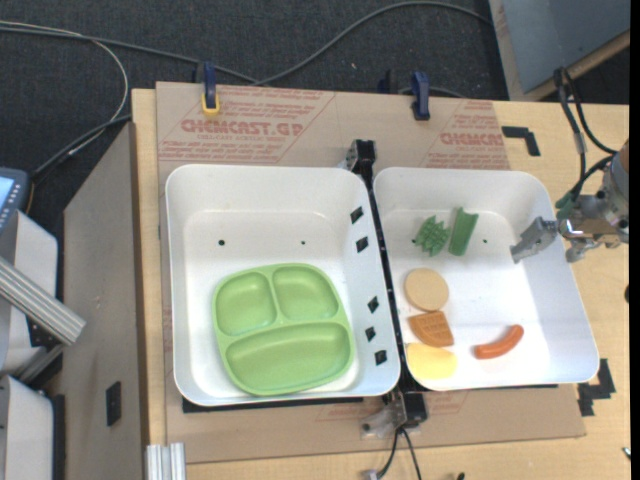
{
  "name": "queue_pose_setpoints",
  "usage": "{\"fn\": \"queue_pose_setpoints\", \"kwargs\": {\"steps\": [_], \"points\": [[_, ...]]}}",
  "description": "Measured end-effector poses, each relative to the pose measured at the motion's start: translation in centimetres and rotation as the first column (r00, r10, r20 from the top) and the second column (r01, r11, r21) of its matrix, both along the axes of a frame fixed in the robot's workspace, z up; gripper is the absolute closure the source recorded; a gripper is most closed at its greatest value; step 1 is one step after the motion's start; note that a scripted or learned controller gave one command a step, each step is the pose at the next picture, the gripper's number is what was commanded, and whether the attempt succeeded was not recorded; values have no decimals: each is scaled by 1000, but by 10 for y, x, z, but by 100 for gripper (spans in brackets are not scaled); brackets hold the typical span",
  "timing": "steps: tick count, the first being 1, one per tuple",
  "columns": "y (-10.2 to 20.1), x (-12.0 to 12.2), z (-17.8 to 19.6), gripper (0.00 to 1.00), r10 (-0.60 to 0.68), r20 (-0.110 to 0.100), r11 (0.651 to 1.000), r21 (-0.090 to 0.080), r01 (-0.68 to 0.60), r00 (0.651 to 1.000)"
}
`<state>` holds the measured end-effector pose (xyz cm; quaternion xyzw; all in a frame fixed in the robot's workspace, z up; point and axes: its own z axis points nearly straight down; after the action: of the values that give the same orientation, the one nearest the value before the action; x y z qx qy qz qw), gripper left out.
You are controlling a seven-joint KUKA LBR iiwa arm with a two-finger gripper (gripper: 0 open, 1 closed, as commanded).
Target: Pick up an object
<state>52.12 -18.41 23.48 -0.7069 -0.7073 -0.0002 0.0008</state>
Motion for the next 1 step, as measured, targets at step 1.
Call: {"fn": "queue_pose_setpoints", "kwargs": {"steps": [1], "points": [[0,-7,-45,0,-1,-4,1000,1,1,1000]]}}
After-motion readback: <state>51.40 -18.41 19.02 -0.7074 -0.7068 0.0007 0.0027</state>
